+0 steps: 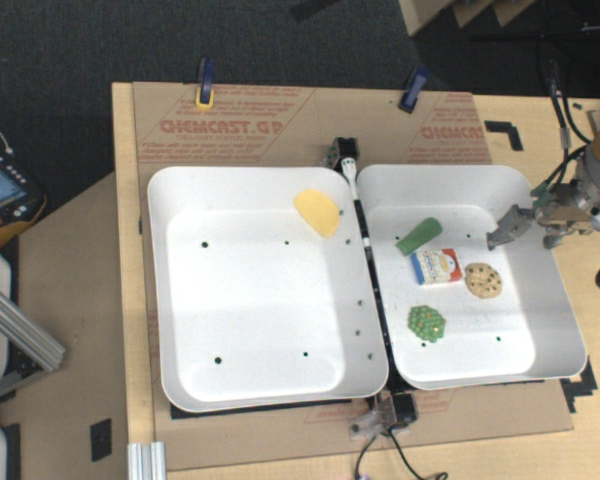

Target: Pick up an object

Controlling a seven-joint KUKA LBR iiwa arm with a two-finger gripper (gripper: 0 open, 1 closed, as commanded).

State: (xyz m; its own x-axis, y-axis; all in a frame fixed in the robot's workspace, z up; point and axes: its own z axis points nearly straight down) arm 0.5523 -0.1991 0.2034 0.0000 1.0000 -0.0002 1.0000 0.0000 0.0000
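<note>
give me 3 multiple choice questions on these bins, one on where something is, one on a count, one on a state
1. Where is the yellow object?
A. left bin
B. right bin
C. on the cardboard

2. How many objects lie in the right bin?
A. two
B. four
C. six

3. The pincer is:
A. clamped on the cookie
B. holding nothing, at the right bin's upper right
C. over the left bin

Answers: 1 A, it rests in the left bin's upper right corner. 2 B, green block, small carton, cookie, green ball. 3 B, all four lie apart from it.
</note>
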